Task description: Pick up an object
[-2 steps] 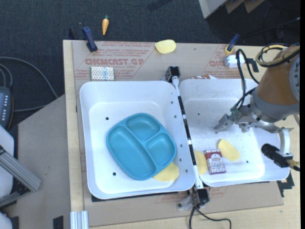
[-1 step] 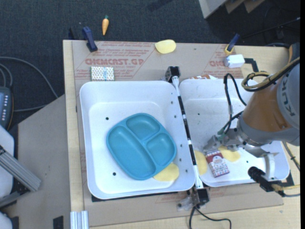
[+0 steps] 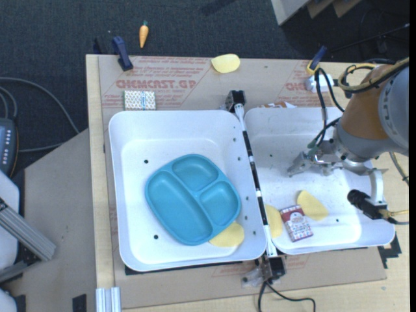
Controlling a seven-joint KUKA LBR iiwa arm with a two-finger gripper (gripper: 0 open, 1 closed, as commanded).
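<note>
The right bin (image 3: 279, 132) holds a small red box (image 3: 296, 223) near its front wall, a yellow chip-shaped piece (image 3: 312, 205) just behind the box, and another yellow piece (image 3: 273, 220) against the left wall. My gripper (image 3: 300, 165) hangs low over the middle of this bin, pointing left, a little behind and left of the yellow chip. Nothing shows in its grasp. The grey arm with its orange band (image 3: 364, 112) reaches in from the right.
In the left bin (image 3: 130, 142) lies a blue divided plate (image 3: 192, 197) with a yellow piece (image 3: 228, 235) tucked at its front edge. On the bench behind the bins are a patterned packet (image 3: 140, 99), a yellow lump (image 3: 225, 63) and blue clamps (image 3: 121, 52).
</note>
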